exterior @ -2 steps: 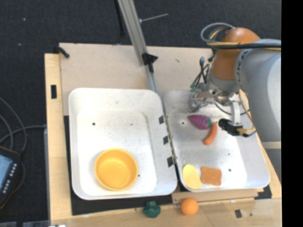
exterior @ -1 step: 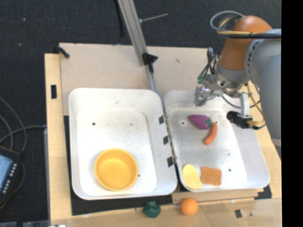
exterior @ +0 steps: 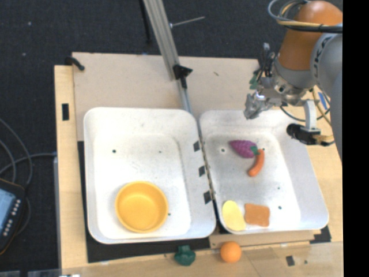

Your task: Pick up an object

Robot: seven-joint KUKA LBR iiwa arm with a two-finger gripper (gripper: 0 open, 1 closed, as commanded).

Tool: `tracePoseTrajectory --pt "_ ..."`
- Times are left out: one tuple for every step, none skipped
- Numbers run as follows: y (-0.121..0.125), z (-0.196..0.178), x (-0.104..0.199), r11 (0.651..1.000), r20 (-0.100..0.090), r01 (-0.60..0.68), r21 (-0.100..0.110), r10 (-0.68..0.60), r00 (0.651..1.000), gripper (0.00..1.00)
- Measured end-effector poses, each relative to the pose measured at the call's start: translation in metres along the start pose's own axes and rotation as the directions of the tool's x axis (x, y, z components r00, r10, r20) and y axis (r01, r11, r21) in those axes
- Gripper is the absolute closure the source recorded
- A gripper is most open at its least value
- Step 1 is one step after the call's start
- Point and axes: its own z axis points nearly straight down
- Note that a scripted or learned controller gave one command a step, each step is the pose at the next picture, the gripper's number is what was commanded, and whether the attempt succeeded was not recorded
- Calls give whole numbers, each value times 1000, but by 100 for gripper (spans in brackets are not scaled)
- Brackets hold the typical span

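No writing or label is legible. The tool [exterior: 252,109] hangs over the right bin's [exterior: 300,178] far rim, gripping nothing; whether its tips are spread, I cannot tell. In that bin lie a purple object [exterior: 243,148], touching an orange carrot [exterior: 257,163]

Claw [exterior: 252,109] fingers' spread too small.
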Motion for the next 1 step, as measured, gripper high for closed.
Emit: tracePoseTrajectory --pt "6 -14 46 1000 -2 4 4 -4 1000 100"
